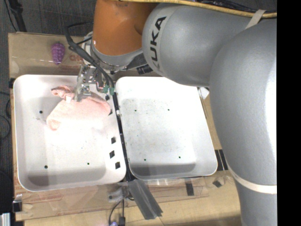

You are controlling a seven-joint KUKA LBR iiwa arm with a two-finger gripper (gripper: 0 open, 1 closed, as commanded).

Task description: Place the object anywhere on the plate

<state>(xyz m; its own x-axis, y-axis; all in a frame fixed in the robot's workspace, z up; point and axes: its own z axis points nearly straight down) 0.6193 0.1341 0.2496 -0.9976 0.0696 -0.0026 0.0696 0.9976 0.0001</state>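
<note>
Hovering low over the pink cloth (80, 111) in the left bin (28, 173), the gripper (83, 89) seems poised to grasp; finger state cannot be told.

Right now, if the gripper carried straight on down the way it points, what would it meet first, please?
Probably the pale pink cloth lying in the left bin: the gripper hangs over its upper edge. Depth is unclear, so it may already be touching.

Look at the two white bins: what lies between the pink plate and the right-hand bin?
In the camera view, the left bin's white floor, then the touching rims of both bins, lie between the pink plate and the right bin. Three small dark marks sit along the left bin's rim.
</note>
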